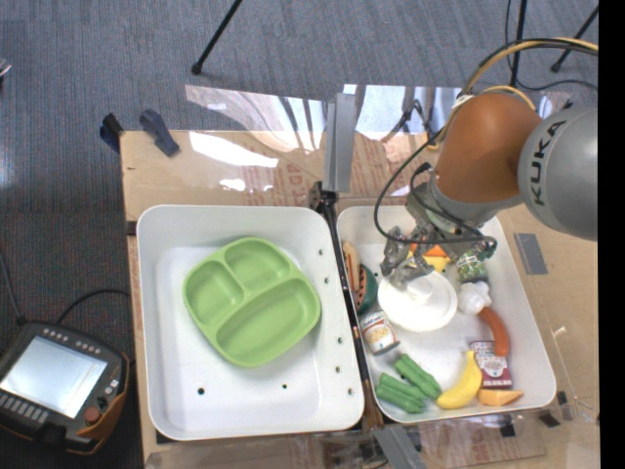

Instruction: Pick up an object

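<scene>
While the arm (508, 154) leans in from the right, I see the brown counter (244, 169) standing on dark grey carpet (88, 47), with tripod legs (223, 22) on the floor beyond it and a teach pendant (59, 384) on the floor at the near left. Two white bins sit side by side on the counter. My left bin (166, 237) holds a green divided plate (252, 301) near its middle. My right bin (532, 335) is crowded: a white round dish (422, 306) in the middle, a small can (379, 332) just left of it, green pieces (408, 381) at the near edge, a banana (463, 384) beside them, a sausage (496, 328) to the right. The pincer (405, 262) hangs over the dish's far left rim; whether it is released or clenched I cannot tell.
</scene>
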